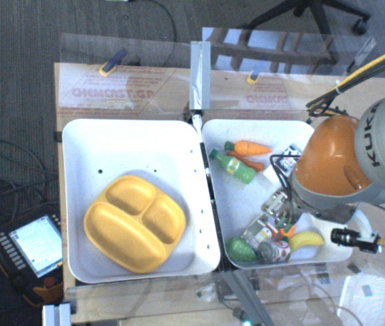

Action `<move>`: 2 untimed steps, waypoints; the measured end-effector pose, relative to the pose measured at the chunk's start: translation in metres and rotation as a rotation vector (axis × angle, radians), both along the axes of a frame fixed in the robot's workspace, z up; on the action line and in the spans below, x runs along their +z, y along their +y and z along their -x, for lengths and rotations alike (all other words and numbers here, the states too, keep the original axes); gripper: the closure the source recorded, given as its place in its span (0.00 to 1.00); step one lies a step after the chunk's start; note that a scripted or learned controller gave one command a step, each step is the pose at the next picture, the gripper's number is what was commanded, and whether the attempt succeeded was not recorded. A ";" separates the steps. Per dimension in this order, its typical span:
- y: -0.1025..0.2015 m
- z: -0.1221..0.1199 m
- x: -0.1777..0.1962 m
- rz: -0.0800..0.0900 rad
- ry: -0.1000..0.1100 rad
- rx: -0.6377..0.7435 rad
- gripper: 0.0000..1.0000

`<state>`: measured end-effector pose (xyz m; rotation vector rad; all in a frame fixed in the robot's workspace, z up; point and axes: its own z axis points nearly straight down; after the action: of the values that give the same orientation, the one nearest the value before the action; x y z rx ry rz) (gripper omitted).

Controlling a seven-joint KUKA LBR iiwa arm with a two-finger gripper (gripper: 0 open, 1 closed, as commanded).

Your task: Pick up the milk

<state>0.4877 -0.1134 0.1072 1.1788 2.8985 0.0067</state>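
Note:
A small white carton with dark print, which I take for the milk [286, 159], lies at the right side of the right bin [246, 131], partly under the arm's orange band. My gripper [263, 228] hangs low over the bin's near end, well in front of that carton. It sits just above a cluster of a green item [241, 250], a round can-like object [274, 251] and a banana [307, 240]. The arm's wrist hides the space between the carton and the gripper.
A carrot [252, 147] and a green bottle [233, 166] lie at the far end of the right bin. The left bin [83, 148] holds a yellow divided tray [135, 221]. A raised rim separates the two bins.

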 end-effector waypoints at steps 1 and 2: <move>-0.013 -0.005 -0.012 0.005 -0.010 0.389 0.00; -0.012 -0.008 0.002 0.003 -0.016 0.389 1.00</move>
<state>0.4954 -0.1254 0.1097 0.5934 3.0567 0.0150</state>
